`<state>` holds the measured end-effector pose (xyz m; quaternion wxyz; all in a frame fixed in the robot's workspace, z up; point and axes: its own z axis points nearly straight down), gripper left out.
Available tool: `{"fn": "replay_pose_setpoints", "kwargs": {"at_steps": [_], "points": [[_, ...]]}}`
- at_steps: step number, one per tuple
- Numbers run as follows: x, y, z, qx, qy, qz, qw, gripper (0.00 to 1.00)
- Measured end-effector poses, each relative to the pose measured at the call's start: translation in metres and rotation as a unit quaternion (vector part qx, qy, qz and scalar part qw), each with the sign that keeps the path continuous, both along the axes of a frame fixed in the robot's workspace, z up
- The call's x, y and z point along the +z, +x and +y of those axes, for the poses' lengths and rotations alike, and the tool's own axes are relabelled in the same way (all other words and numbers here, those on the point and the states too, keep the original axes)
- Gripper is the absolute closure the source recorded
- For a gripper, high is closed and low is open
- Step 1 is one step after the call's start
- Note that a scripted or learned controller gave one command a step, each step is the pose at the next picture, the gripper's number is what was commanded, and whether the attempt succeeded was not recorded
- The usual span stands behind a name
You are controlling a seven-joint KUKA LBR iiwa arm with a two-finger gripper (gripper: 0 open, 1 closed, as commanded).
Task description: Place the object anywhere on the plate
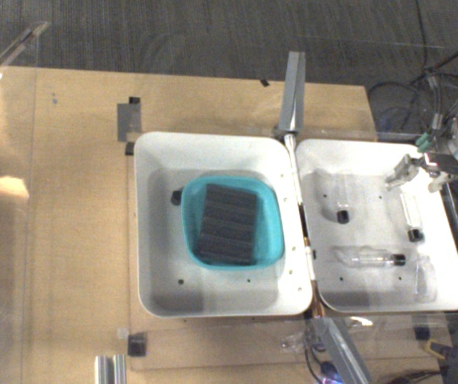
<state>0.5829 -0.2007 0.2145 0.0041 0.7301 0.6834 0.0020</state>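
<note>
One dark grey, ribbed rectangular block [228,226] lies flat inside the turquoise plastic plate [270,242], a squarish dish with rounded corners and a raised rim. The block's top shows several parallel ridges running across it, and its matte surface looks foam-like or rubbery. It sits slightly turned, roughly central on the plate, with turquoise showing on all sides of it.

The plate rests in the left shallow white bin [153,214], whose smooth moulded walls curve up to a broad rounded rim. A small dark knob [177,198] sits on the bin floor just beside the plate's left edge.

The right shallow white bin [452,294] touches the left one along a shared rim. On its floor lie several clear plastic tubes with black caps: one long tube [368,258] lying sideways near the front, another [412,214] lying lengthwise by the right wall, and a short upright-looking one [341,214] toward the middle.

The grey metal pincer [411,171] hangs over the far right corner of that bin, well apart from the plate; whether it is spread or pressed together cannot be told at this size. Nothing can be seen between its tips.

Both bins sit on the pale wooden counter [61,254], which has a smooth, lightly glossy face.
</note>
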Motion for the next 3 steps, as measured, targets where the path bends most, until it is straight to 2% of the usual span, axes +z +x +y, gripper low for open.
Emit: {"fn": "replay_pose_setpoints", "kwargs": {"at_steps": [1,2,3], "points": [[0.125,0.01,0.017,-0.01,-0.0005,-0.002,0.9999,0.0],[0.224,-0.066,0.007,-0.051,-0.0005,-0.003,0.9987,0.0],[0.222,-0.094,0.001,-0.094,-0.0001,-0.001,0.9956,0.0]]}}
